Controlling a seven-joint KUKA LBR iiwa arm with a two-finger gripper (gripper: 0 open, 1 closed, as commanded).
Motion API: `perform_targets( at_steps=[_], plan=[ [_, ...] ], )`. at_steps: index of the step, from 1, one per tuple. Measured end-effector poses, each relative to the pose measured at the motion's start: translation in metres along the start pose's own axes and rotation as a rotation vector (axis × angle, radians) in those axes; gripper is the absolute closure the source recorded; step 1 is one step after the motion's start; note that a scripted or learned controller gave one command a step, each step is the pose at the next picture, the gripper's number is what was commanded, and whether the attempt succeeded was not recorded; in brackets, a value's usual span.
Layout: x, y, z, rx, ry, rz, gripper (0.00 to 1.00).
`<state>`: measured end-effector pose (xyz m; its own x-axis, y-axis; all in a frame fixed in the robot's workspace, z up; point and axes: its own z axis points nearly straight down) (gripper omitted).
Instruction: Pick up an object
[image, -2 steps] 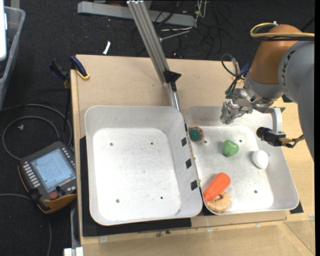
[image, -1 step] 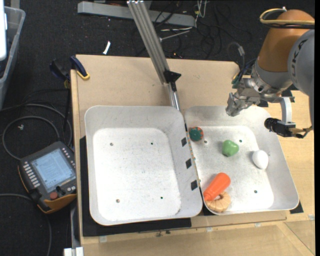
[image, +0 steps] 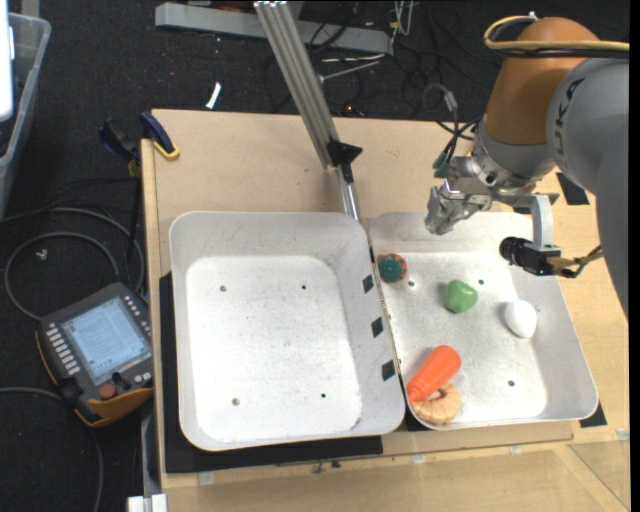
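Camera view: the gripper (image: 441, 222) hangs over the far edge of the right bin (image: 560, 400), with nothing between its fingers; whether they are spread or pressed together, I cannot tell. All objs lie nearer the camera than the gripper. A green-and-orange ball (image: 392, 266) lies closest, near the divider. A green obj (image: 460, 296) and a white egg-like obj (image: 520, 318) lie further right. An orange carrot-like obj (image: 434, 371) touches a tan obj (image: 441, 404) at the near edge. No readable writing anywhere.
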<state>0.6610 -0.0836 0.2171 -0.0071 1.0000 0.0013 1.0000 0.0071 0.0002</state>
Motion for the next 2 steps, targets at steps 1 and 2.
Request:
perform_targets(
  at_steps=[1,2],
  plan=[
    [0.049,-0.003,-0.011,-0.001,0.000,-0.001,1.00],
    [0.109,0.001,-0.023,-0.002,0.001,-0.002,1.00]
  ],
)
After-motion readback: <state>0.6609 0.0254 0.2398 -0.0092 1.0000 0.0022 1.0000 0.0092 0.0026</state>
